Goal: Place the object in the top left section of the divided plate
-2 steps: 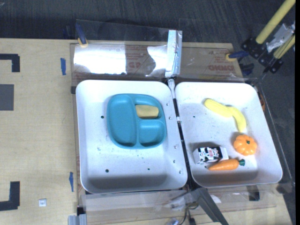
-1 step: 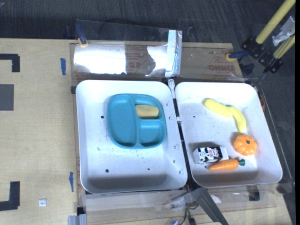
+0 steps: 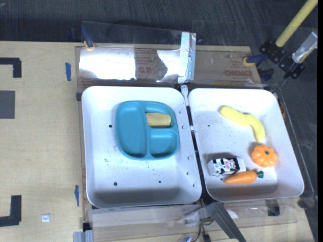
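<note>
A blue divided plate [image 3: 132, 130] lies in the left white bin [image 3: 101, 165]. A tan, bread-like piece [image 3: 158, 119] rests in the plate's upper right section as seen here. The large left section and the lower right section hold nothing. In the right white bin [image 3: 287, 185] lie a yellow banana [image 3: 243, 120], a small orange pumpkin [image 3: 264, 155], a carrot [image 3: 242, 177] and a little black-and-white cow-print carton [image 3: 224, 166].
A clear plastic wall [image 3: 133, 59] stands behind the left bin, with a metal bracket [image 3: 189, 54] at its right end. A yellow rod with black clamps [image 3: 290, 32] sits at the top right, outside the bins.
</note>
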`<state>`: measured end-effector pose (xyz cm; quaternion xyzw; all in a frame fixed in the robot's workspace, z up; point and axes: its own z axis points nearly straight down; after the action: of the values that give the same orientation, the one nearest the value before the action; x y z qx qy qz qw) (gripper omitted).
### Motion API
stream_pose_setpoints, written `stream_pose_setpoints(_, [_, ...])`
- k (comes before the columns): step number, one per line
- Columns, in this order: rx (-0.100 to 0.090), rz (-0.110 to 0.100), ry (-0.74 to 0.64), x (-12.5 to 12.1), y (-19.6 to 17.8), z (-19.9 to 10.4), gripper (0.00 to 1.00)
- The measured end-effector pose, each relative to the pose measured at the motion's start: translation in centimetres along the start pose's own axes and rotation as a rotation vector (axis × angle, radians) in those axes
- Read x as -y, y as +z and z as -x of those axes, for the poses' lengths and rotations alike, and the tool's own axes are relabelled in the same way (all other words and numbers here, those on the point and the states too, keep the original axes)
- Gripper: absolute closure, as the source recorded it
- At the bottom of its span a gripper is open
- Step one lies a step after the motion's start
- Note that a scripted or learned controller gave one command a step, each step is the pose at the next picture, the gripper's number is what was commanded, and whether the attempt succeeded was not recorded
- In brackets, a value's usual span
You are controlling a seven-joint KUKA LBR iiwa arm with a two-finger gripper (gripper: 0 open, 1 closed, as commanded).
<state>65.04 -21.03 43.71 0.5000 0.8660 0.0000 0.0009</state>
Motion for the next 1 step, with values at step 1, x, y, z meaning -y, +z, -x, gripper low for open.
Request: stream_pose_setpoints(1, [-0.003,-0.003,0.140,-1.00,3.65,1.73,0.00])
